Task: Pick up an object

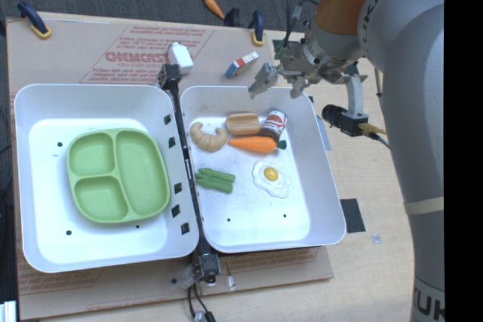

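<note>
The right bin [321, 185] holds a croissant [207, 136], a bread roll [242, 123], a carrot [254, 145], a small red and white can [275, 122], green beans [215, 179] and a fried egg [272, 178]. My gripper [280, 82] hangs over the far rim of this bin, above and just behind the roll and the can. Its two fingers are spread, so it is open with nothing between them. It touches none of the items.
The left bin [30, 200] holds a green divided plate [117, 175]. On the cardboard behind the bins lie a small red, white and blue box [241, 65] and a white block [180, 55]. Blue clamps [35, 19] grip the board's far edge.
</note>
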Robot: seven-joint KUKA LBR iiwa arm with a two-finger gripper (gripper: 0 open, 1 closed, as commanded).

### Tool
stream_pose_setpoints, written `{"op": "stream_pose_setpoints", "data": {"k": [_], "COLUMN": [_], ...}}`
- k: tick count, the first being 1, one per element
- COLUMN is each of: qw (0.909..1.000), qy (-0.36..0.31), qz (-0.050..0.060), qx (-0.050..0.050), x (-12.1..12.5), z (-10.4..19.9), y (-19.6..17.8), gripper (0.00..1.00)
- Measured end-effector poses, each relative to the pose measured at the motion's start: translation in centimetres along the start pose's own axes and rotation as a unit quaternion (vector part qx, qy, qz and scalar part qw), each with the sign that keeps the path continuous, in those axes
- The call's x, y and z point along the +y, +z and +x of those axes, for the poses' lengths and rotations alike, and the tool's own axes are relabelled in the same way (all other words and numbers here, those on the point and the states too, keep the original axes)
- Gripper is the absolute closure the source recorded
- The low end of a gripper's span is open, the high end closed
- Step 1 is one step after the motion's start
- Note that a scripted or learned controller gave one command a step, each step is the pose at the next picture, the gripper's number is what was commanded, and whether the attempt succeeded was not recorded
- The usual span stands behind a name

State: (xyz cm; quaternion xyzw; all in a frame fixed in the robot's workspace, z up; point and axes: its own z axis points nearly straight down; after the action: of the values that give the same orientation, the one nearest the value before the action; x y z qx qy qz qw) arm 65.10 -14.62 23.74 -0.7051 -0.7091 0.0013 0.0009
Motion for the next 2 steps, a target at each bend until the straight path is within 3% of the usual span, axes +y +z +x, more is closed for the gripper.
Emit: {"op": "stream_pose_setpoints", "data": {"k": [1,2], "qw": [1.0000,1.0000], "qy": [-0.001,0.001], "qz": [-0.001,-0.002], "qx": [0.001,-0.001], "x": [-0.5,-6.5], "z": [6.0,0.1], "y": [-2.4,-15.1], "gripper": [0.00,0.00]}}
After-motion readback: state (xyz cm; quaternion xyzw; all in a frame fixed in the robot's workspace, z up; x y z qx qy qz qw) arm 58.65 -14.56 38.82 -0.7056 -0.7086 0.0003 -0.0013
